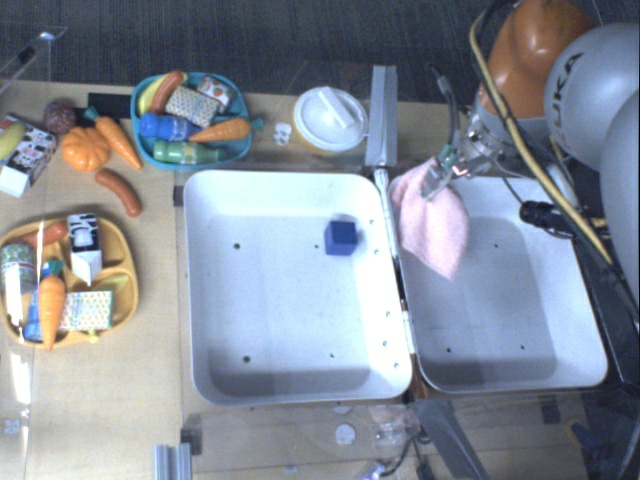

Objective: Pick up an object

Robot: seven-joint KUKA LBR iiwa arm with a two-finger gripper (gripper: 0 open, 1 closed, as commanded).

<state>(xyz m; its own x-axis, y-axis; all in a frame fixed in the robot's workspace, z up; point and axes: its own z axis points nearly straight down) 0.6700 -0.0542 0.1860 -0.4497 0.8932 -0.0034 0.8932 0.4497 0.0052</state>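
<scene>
Now we see the gripper (437,180) pinching the pink cloth (434,226) by one corner | risk: cloth slips free | blue cube (341,236) untouched.

Worktop (150,388), tan, left of the bins:
- Blue bowl (190,118), far side, holding toy food: carrot, bottles, small carton.
- Yellow tray (68,283), left edge, holding carrot, cartons, a bottle.
- Loose items, far left: small pumpkin (84,150), carrot (120,140), sausage (120,192).
- White lidded container (330,118), far side, right of the blue bowl.
</scene>
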